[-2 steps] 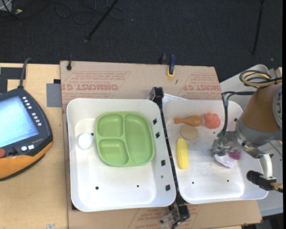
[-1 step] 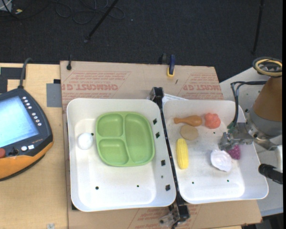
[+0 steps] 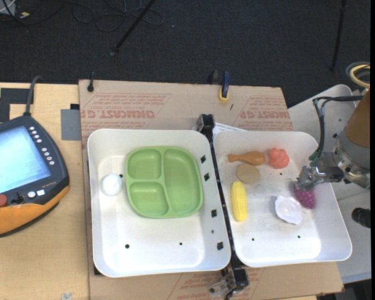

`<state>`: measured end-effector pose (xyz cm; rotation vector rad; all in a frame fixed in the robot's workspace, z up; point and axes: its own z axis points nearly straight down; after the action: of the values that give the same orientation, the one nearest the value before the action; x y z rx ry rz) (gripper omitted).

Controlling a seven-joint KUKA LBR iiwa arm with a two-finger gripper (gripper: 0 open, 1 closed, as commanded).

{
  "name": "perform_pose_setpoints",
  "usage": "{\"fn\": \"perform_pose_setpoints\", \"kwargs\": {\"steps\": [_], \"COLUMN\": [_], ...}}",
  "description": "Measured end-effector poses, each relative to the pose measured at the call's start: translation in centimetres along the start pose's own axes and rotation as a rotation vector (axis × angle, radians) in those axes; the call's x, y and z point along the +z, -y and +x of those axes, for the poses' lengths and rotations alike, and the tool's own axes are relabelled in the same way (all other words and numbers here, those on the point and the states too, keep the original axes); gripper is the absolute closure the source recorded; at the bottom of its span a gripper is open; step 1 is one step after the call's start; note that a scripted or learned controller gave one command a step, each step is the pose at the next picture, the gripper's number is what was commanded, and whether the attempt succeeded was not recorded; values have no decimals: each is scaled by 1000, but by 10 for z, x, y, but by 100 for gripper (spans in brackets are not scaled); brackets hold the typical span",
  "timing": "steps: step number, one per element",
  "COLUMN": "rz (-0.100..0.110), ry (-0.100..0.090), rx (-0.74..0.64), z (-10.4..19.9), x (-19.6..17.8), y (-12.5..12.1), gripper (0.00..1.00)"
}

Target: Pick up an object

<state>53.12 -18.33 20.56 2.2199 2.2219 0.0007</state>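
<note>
My gripper (image 3: 308, 180) hangs over the right edge of the right bin (image 3: 325, 242), just above and touching a purple bunch of grapes (image 3: 307, 198). Whether it has hold of the grapes is hidden by the wrist. A crumpled white object (image 3: 289, 210) lies just left of the grapes. Farther left a yellow corn cob (image 3: 239, 200) lies lengthwise, with a tan round piece (image 3: 248, 175) above it. Along the back of the bin are a brown drumstick (image 3: 246, 158) and a pink-red fruit (image 3: 278, 158).
The left bin (image 3: 150, 249) holds a green divided plate (image 3: 164, 182) and a small white ball (image 3: 111, 184). A black divider (image 3: 216, 192) runs between the bins. A teach pendant (image 3: 19, 167) rests at the far left, and a yellow clamp (image 3: 224, 92) sits at the cardboard's back edge.
</note>
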Motion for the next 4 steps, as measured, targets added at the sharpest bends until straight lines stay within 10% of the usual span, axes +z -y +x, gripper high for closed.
{"fn": "perform_pose_setpoints", "kwargs": {"steps": [1, 4], "rz": [0, 2], "ry": [0, -2], "rx": [0, -3], "z": [-1, 160], "x": [-23, -30], "y": [0, -57], "gripper": [100, 100]}}
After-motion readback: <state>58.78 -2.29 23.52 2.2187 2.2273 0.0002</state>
